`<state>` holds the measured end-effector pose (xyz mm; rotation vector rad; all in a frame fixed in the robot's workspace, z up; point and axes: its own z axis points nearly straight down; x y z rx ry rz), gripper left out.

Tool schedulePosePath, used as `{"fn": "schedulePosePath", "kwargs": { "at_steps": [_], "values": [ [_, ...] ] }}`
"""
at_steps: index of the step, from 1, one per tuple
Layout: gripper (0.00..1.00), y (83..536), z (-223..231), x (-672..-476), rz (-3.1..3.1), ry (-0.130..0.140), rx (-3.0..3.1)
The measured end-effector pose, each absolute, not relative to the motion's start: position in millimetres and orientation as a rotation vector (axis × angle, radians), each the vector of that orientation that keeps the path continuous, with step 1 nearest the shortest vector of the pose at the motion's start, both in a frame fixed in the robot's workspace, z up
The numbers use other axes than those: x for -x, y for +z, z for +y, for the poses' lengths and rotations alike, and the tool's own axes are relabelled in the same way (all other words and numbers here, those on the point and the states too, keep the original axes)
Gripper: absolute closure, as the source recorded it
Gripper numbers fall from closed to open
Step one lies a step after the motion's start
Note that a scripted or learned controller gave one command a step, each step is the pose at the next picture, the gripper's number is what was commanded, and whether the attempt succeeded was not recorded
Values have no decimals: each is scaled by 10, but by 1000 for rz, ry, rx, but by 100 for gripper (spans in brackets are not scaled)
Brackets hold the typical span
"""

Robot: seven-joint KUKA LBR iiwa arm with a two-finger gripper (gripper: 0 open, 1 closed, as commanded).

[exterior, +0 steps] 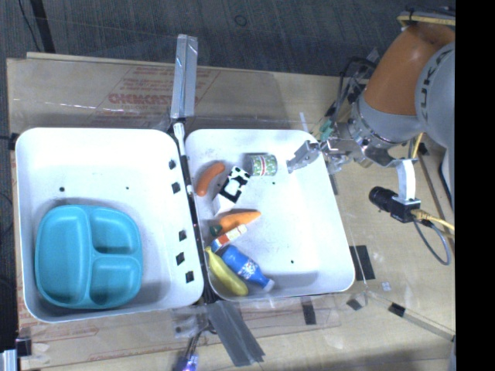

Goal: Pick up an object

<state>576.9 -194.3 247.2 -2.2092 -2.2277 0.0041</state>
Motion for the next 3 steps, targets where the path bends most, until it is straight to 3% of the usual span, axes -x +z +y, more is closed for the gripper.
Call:
{"fn": "schedulePosePath", "kwargs": {
  "at_steps": [1,2,3],
  "values": [
    [0,1157,-1592,-5927,-2235,6,2201],
    [0,957,-1598,-6565,-2335,-2,2107],
    [100,1068,-1585,-6574,-2342,-2,2099]
  ]
}}
